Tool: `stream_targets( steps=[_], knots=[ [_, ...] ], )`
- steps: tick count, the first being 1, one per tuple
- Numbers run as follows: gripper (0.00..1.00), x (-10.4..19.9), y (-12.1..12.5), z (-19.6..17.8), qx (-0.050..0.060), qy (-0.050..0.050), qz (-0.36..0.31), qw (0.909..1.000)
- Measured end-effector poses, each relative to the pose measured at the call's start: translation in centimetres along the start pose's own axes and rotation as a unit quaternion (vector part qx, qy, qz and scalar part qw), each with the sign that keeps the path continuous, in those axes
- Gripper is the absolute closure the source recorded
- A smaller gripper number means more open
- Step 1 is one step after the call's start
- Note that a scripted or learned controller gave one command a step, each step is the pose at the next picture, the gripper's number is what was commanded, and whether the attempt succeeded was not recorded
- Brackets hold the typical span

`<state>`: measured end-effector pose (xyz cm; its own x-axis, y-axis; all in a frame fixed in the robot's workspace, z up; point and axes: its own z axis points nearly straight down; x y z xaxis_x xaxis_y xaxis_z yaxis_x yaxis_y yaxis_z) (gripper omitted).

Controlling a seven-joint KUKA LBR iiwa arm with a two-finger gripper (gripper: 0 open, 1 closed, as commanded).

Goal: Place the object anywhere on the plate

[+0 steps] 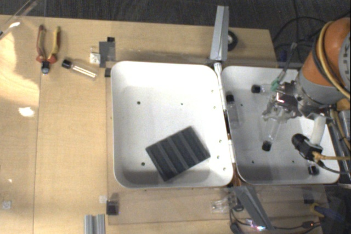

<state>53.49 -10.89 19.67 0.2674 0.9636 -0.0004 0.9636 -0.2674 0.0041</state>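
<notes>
— What is the bench (66, 161) like?

— Pale wood, running from the left edge across to the two bins. A bright glare lies on its left side.

— And what sits on it?

— The left white bin (123, 118) and the right white bin (241, 118), side by side, touching. Near the far left corner lie pliers with red and yellow handles (47, 46). Just right of them lies a small clear vial with a black cap (78, 67). A small black block (112, 207) sits at the near edge, below the left bin's corner.

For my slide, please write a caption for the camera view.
Gripper over the right bin; dark ridged plate in the left bin.
</notes>
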Motion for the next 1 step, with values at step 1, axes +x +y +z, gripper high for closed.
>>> stream_targets(
  steps=[1],
  knots=[
    [1.00, 8.23, 1.57, -5.10, 0.000, 0.000, 0.082, 0.9966]
  ],
)
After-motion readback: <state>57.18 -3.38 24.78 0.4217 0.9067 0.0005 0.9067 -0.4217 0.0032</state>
